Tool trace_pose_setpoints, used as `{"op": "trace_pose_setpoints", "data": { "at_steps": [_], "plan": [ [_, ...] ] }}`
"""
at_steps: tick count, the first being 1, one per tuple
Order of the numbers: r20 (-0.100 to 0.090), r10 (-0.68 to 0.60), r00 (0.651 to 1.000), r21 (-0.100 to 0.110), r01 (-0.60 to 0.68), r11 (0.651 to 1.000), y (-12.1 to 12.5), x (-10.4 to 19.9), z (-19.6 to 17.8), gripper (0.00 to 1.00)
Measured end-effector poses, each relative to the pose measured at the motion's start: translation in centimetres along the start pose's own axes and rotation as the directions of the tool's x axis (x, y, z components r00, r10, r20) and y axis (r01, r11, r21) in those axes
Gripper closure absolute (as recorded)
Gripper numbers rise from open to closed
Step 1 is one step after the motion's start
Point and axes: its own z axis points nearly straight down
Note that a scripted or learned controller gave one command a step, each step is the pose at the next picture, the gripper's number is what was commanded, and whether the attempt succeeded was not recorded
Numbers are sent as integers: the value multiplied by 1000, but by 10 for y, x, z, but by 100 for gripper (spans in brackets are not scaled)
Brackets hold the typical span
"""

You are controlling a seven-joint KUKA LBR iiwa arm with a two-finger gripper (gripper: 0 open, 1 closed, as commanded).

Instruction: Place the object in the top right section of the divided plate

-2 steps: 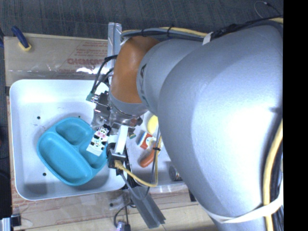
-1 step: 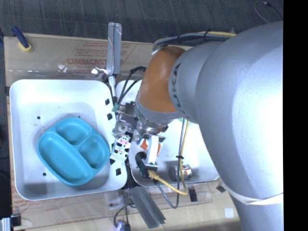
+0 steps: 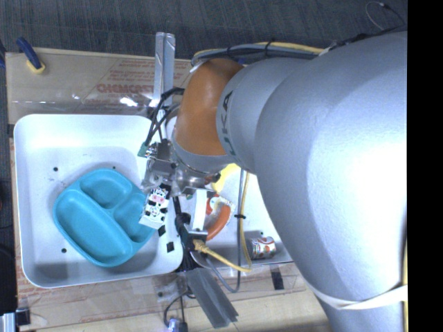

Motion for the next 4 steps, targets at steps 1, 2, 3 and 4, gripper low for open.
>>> {"op": "trace_pose_setpoints", "data": {
  "at_steps": [1,2,3,4],
  "plan": [
    [0,0,1000,0,0,1000,0,0,0,0],
    [0,137,991,0,-137,991,4,16,-9,0],
    [1,75,997,1,-75,997,-37,-46,0,0],
    [0,98,995,1,-98,995,-27,-81,0,0]
  ]
}}
